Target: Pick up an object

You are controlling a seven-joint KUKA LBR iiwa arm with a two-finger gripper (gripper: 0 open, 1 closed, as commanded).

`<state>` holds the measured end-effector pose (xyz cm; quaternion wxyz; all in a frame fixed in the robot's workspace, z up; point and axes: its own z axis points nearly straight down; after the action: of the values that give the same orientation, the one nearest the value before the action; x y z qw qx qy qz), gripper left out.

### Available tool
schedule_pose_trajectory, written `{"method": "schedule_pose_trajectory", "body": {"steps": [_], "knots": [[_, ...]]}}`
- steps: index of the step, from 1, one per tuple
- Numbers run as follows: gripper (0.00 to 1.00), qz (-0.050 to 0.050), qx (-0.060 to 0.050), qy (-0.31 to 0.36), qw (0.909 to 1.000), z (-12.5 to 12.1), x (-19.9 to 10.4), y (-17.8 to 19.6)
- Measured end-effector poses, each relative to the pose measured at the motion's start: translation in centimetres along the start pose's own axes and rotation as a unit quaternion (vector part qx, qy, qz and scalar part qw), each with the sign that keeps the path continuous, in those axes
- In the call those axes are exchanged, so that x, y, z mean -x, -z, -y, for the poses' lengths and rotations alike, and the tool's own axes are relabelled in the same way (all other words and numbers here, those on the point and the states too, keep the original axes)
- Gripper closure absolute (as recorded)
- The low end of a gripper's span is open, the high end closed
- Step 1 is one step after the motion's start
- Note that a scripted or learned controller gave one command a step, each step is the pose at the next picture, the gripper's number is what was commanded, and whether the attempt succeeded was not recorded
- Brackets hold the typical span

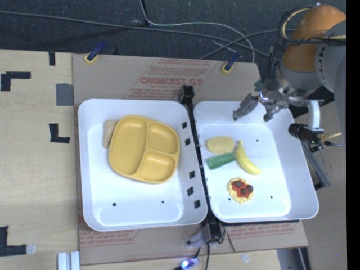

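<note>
Light wood bench [34, 167] with black marks (little corner shapes). Big flat brown cardboard sheet [169, 77] on top, red print across it. Held at the back by two clamps [95, 51], blue and yellow. Two white bins on the cardboard, touching side by side: left bin [135, 212] and right bin [281, 201].

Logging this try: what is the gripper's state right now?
Two-finger gripper: open, holding nothing, above the far edge of the right shallow white bin.
</note>
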<state>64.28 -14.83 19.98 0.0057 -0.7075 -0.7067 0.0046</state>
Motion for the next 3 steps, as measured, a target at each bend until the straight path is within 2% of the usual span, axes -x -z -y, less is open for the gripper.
{"method": "schedule_pose_trajectory", "body": {"steps": [1,2,3], "knots": [[0.00,0.001,0.007,0.001,1.0000,-0.3,0.0,0.8],[0.00,0.001,0.004,0.001,1.0000,0.2,-0.7,-4.0],[0.00,0.001,0.003,0.002,1.0000,0.2,-1.4,-10.4]]}}
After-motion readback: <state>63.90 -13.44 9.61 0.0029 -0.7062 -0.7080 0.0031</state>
